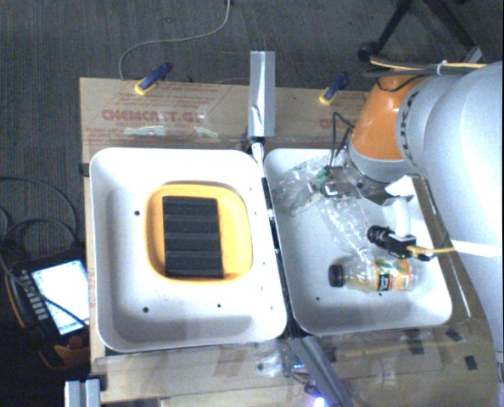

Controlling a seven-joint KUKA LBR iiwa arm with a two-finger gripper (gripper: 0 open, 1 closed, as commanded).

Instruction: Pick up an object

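Although red lettering marks the cardboard [163,115], it is unreadable; the bottle [376,275] label likewise; gripper [335,181] jaw state cannot be determined.

A brown wooden desk [184,113] with faded red lettering spans the upper middle of the frame. Two blue clamps [153,77] grip its far edge, and an upright grey metal post [261,96] stands between them. At lower left, a lit tablet in an orange case [53,291] lies on dark carpeted floor [31,75], with black cables [19,219] near it.
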